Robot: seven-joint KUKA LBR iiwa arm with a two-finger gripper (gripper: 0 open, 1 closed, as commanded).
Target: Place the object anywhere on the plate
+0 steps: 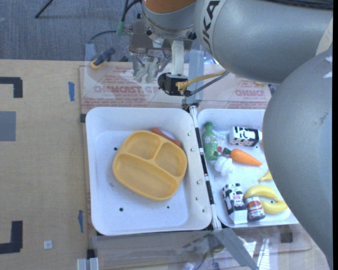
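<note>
Two white bins sit on the worktop; the pincer (146,67) hovers beyond the yellow plate (150,164), apparently carrying nothing, its spread unclear. Fetching an object looks next.

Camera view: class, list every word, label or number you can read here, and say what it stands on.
"CHEMCAST": red print, repeated on the clear sheet behind the bins.
Dark letters on the arm: cut off, unreadable.
Label on the small jar: too small to read.

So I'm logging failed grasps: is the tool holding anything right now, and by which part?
Nothing shows between the fingers of the tool, which hangs above the bench behind the bins. The yellow plate sits in the left bin.
</note>
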